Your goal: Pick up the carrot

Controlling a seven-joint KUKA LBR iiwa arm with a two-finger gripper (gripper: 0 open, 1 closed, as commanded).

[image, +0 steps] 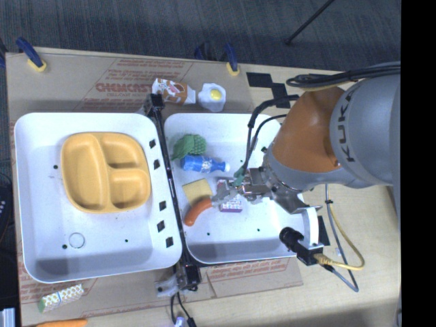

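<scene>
- The carrot lies on the floor of the right bin, low and to the left in that bin, close to the divider between the two bins, tilted with its upper end toward the right.
- The gripper sits in the middle of the right bin, just right of the carrot and apart from it; whether it is open or closed cannot be told, and the carrot is not in its grasp.
- A yellow block lies just above the carrot.
- A blue bottle and a green lump lie higher in the same bin.
- The left bin holds a yellow divided plate.
- The grey and orange arm comes in from the right of the frame.
</scene>
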